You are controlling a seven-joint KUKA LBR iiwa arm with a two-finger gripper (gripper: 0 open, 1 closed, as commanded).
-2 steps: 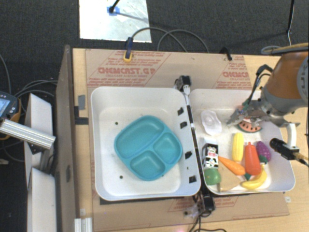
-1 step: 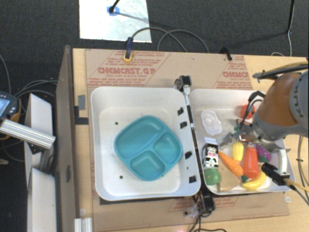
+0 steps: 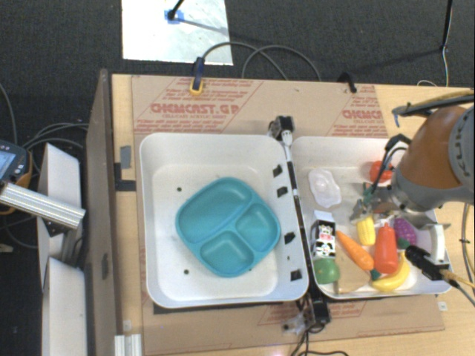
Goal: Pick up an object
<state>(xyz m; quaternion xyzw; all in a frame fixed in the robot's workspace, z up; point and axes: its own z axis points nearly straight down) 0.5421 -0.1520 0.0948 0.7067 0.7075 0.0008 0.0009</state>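
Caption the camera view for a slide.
KUKA arm reaching into right bin of toy food; teal divided plate lies in left bin.

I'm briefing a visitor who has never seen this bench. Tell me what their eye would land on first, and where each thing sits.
First, the teal divided tray lying alone in the left white bin. Next, the cluster of bright toy food in the right white bin: an orange carrot, a yellow banana, a red-orange pepper near the front edge. Then the grey arm with its orange band, reaching in from the right above that cluster.
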